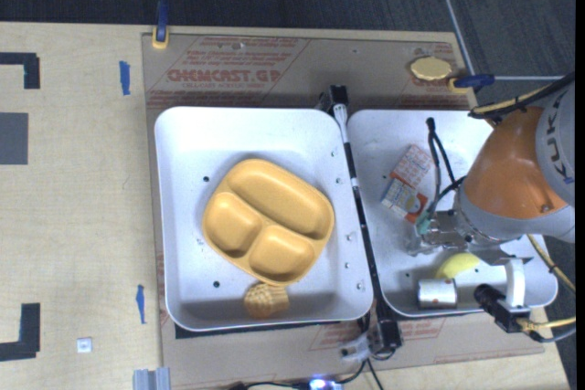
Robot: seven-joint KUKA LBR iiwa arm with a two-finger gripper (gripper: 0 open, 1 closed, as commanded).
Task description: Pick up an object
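So far, as we read it, nothing has been lifted: every object lies on a bin floor, and the whole pick is left to do.

On the left of the frame, the wooden desk [73, 224] carries the left white bin [174, 196]. It holds a large yellow plastic tray with three compartments [267, 217], turned upside down as far as we can judge, and a small tan ribbed object [266, 298] just below it near the bin's lower wall.

Right of centre, the right white bin [384, 279] holds a small printed paper packet [406, 177], a yellow lemon-like object [457, 266] and a short white cylinder [437, 291].

Our gripper [437, 235] hangs low just above the yellow piece; whether it is wide or narrow we cannot tell.
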